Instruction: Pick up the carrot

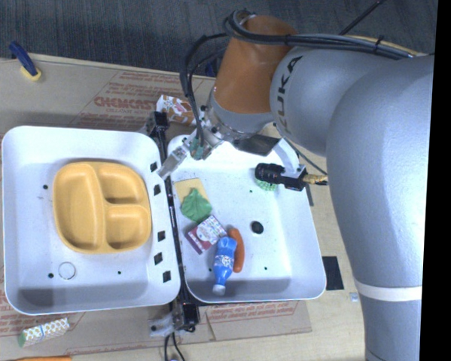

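The carrot point(238, 249) is a small orange piece lying in the right bin point(297, 248), near its front, right against a blue bottle point(223, 263). My gripper point(183, 154) hangs over the far left corner of that bin, close to the rim between the two bins. It is well away from the carrot, up and to the left of it. I see nothing held in it.
A green leafy toy point(195, 206), a yellow flat piece point(186, 187), a pink packet point(208, 233) and a small black disc point(257, 228) also lie in the right bin. The left bin point(19, 225) holds a yellow divided tray point(102, 205). The arm covers the right side.
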Motion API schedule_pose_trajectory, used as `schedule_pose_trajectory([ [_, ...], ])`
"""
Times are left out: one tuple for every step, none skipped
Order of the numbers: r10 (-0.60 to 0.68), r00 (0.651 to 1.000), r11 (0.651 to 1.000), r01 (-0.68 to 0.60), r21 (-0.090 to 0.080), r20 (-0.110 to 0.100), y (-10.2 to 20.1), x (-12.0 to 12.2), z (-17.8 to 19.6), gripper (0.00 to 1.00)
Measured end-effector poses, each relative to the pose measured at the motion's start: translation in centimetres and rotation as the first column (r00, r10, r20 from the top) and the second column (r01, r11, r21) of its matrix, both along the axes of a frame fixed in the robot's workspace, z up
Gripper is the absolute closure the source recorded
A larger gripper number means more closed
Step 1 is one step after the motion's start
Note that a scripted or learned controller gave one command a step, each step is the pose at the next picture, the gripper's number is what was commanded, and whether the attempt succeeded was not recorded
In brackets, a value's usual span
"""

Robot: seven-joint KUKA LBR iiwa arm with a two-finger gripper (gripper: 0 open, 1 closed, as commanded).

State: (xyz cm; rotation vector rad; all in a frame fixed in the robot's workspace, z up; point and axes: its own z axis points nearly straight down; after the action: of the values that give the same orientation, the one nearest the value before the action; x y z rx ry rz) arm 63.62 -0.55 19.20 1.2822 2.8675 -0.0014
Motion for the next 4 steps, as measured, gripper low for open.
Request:
schedule_pose_trajectory([
  [0.237,0.972,0.972,-0.237,-0.001,0.002,0.0,1.3,0.0,0.00],
  [0.515,0.857,0.857,-0.515,0.001,-0.002,-7.5,0.5,0.0,0.00],
  [0.687,0.727,0.727,-0.687,0.002,-0.002,-2.8,0.6,0.0,0.00],
  [0.733,0.680,0.680,-0.733,0.002,-0.001,5.1,-3.5,0.0,0.00],
])
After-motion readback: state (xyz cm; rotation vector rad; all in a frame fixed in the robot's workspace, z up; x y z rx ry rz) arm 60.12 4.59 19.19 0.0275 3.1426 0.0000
